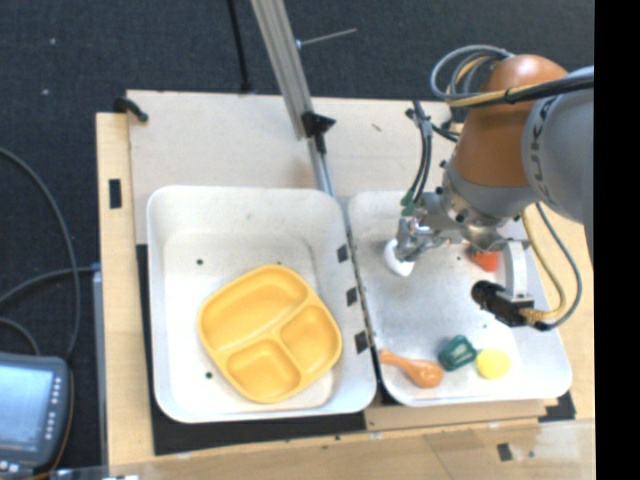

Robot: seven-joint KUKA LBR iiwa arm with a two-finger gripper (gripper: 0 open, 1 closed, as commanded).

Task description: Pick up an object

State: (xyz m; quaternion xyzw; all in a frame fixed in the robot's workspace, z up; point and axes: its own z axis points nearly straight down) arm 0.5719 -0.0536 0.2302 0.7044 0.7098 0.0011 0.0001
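Observation:
My gripper (404, 246) hangs low over the upper left part of the right bin (440, 308), under the grey and orange arm. A small white thing (398, 262) lies right at its tip; I cannot tell whether it is held. Along the bin's front edge lie an orange spoon (412, 368), a green block (457, 352) and a yellow ball (492, 365). A red object (486, 260) peeks out from under the wrist on the right.
The left bin (180, 238) holds a yellow divided plate (270, 333). A slanted metal pole (290, 68) rises behind the bins. A black cable fitting (500, 303) hangs from the arm over the right bin.

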